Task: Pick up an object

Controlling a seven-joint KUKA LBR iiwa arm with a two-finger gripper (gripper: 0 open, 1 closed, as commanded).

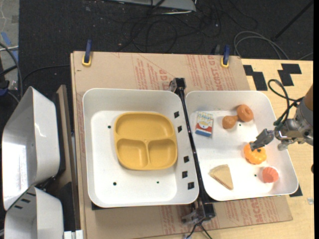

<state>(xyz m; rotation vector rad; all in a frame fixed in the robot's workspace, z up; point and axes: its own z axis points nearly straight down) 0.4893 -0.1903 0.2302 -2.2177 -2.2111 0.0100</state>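
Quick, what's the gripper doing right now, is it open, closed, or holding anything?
Gripper: just above the orange fruit in the right bin; open or closed cannot be told.

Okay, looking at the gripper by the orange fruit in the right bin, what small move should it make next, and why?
Probably ease straight down a little over the orange fruit. The gripper sits at the fruit's upper edge, nothing visible between its fingers, so no grasp is made yet. The red piece and the wedge lie apart, leaving room to descend.
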